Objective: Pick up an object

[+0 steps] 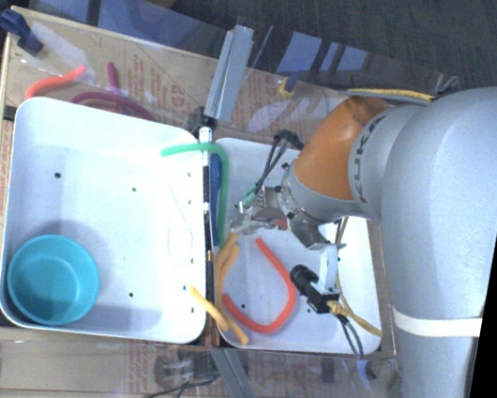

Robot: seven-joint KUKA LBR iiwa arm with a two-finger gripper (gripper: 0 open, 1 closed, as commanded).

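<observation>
Red hose looks soft, light; I'd pinch mid-curve. My tool: can't tell its state.

The grey arm reaches over the right bin, its gripper low near that bin's left wall, above a curved red-orange strip. The left bin holds a blue bowl in its near corner. A green strip and a yellow stick lie across the divide between the bins.
</observation>
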